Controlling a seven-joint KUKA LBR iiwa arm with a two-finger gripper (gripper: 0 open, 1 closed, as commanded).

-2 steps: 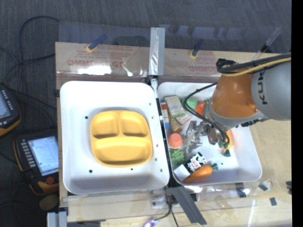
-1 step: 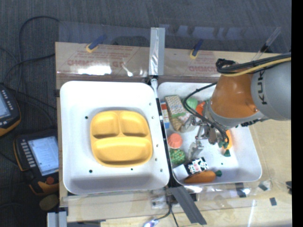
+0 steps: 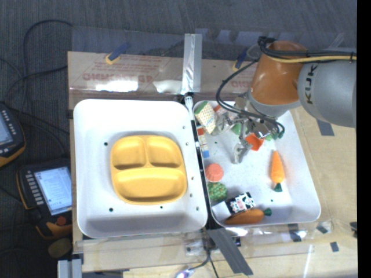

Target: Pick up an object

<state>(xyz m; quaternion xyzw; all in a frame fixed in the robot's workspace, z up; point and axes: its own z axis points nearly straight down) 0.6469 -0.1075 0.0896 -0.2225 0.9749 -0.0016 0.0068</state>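
Note:
My gripper (image 3: 240,153) hangs low inside the right bin (image 3: 301,172), under the grey arm with its orange band (image 3: 277,77). It sits over the bin's bare middle floor. A small red-orange piece (image 3: 254,142) lies just to its right, and a green piece (image 3: 236,127) just above it. A carrot (image 3: 276,168) lies further right. A round salmon disc (image 3: 215,171) lies down-left of the gripper. I see nothing held in the gripper.
The right bin also holds a pale speckled packet (image 3: 205,116), a green broccoli-like piece (image 3: 217,191), a black-and-white block (image 3: 240,202) and a second carrot (image 3: 246,216). A yellow divided tray (image 3: 149,168) lies in the left bin (image 3: 93,120).

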